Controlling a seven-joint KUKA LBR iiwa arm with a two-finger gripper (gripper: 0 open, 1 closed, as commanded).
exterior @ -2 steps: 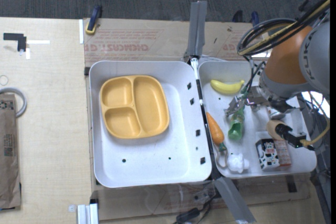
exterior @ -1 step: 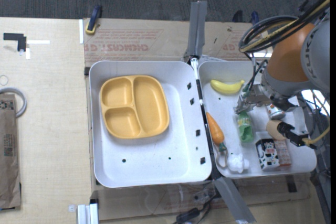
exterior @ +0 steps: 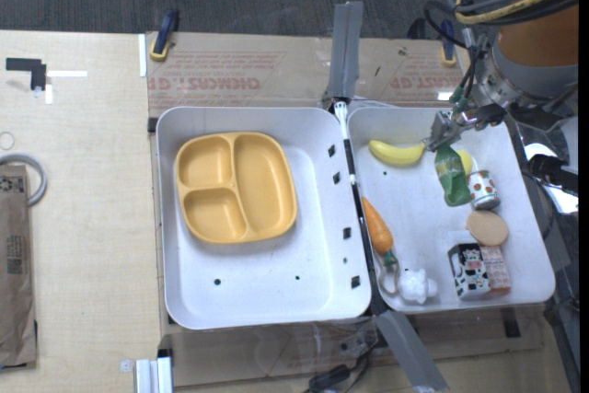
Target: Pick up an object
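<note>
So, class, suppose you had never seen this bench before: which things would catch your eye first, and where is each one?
Probably the yellow divided plate, alone in the left bin. Next, the crowded right bin: a banana near its top, a carrot along its left wall and a cow-print carton at its lower right. Then the claw over a green packet, reaching in from the right.

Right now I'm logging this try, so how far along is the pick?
Done: the arm has reached into the right bin, and the gripper sits at the top of the green packet, beside the banana. In hand: apparently closing on that packet, though a firm grasp isn't clear. Left: lifting it clear. The carrot and the yellow divided plate lie untouched.
</note>
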